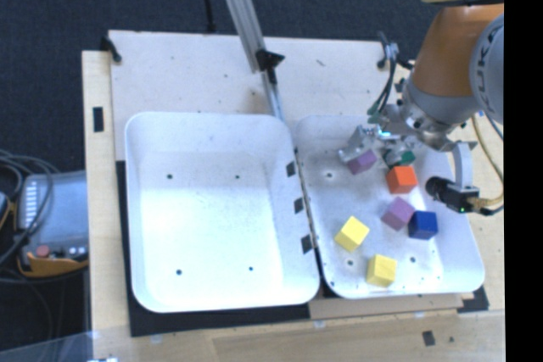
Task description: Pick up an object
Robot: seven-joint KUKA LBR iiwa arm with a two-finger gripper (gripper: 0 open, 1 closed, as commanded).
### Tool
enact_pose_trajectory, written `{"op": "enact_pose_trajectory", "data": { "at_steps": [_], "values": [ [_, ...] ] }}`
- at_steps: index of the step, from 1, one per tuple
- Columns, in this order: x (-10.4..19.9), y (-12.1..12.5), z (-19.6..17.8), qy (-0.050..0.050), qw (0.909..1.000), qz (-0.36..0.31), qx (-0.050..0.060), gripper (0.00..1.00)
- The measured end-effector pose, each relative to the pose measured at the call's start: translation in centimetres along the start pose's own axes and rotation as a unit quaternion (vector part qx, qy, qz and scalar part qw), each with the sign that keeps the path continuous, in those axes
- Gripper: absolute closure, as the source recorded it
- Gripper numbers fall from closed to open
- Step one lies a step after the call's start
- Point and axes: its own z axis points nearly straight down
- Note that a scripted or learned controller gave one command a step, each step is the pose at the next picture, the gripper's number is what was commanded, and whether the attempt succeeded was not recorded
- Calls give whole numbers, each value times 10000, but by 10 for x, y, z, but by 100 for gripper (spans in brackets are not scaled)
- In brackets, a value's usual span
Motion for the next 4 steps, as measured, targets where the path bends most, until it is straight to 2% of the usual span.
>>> {"op": "enact_pose_trajectory", "data": {
  "at_steps": [1, 3, 4],
  "values": [
    [0, 1, -3, -3, 10000, 8, -29, 0],
    [-3, 9, 109, -5, 10000, 35, 4, 0],
    [-4, 9, 129, -10, 10000, 41, -26, 0]
  ]
}}
